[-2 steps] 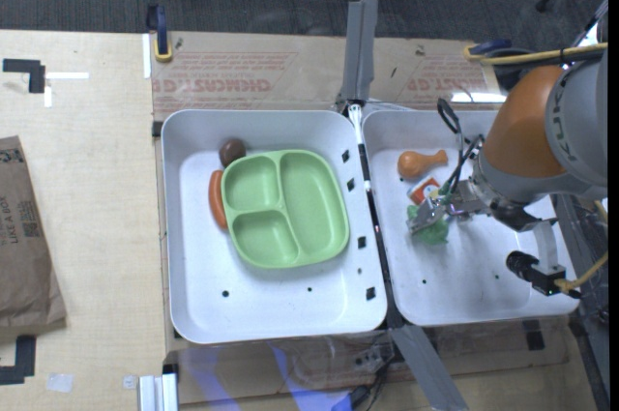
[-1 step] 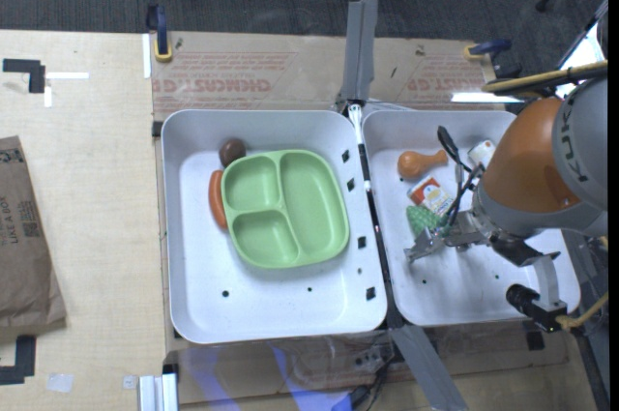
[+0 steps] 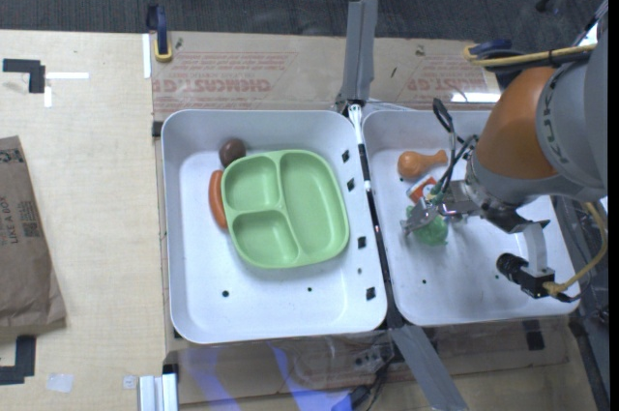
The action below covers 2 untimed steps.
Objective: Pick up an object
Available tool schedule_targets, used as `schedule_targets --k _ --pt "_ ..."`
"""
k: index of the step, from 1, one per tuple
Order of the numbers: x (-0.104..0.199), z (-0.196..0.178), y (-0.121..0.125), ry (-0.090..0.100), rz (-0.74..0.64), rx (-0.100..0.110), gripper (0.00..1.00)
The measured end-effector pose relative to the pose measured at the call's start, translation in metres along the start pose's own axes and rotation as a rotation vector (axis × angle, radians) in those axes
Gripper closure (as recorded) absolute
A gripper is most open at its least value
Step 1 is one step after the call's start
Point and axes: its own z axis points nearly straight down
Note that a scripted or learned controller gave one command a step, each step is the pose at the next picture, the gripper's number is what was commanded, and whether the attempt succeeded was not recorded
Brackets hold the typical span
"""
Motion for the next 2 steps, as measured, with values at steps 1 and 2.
schedule_targets --k 1,2 --pt "-0.001 -0.008 0.000 -0.001 -0.002 0.001 1.00" --pt "0.079 -0.100 0.048 -0.001 0.044 0.000 1.00"
